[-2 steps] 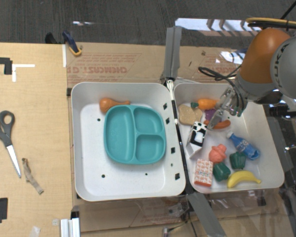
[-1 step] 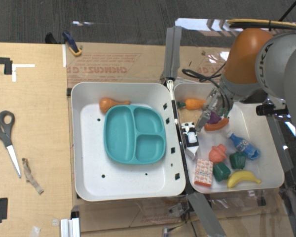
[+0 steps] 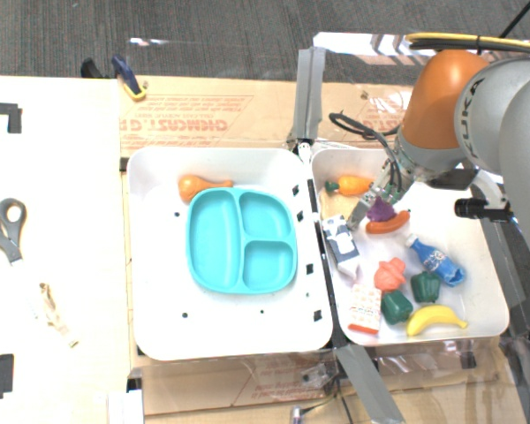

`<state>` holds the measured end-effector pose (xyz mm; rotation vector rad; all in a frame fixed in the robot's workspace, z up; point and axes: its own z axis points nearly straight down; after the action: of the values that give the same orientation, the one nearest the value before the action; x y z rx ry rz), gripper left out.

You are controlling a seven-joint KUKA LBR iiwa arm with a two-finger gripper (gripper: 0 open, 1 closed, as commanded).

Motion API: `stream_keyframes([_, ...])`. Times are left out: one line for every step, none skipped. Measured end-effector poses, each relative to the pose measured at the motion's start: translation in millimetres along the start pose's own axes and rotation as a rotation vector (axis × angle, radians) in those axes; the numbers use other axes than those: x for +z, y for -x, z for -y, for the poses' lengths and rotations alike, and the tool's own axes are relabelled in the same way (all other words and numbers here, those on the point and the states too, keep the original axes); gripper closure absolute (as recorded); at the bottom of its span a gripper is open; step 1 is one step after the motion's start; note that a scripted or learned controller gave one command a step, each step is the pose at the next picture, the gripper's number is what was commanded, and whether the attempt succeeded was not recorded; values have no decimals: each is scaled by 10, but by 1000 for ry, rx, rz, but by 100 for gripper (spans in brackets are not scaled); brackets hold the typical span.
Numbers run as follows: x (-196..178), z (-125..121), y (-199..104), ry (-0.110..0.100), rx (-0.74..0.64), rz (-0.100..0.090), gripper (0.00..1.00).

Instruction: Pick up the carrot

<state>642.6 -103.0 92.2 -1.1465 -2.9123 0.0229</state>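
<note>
A robotics lab: white bins on a cardboard-covered bench, scissors nearby.

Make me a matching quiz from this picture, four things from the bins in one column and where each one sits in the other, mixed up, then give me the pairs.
Things:
1. carrot
2. banana
3. blue divided plate
4. blue bottle

Places:
A. front right corner of the right bin
B. middle of the left bin
C. far end of the right bin, beside the gripper
D. right bin, just behind the banana, near the green pepper

Pairs: 1-C, 2-A, 3-B, 4-D
</note>
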Motion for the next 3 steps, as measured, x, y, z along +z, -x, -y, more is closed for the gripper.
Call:
stream_keyframes([-420, -387, -323, 18, 53, 8, 0])
stream_keyframes([-85, 13, 29, 28, 389, 7, 0])
stream_keyframes([-740, 346, 535, 19, 515, 4, 0])
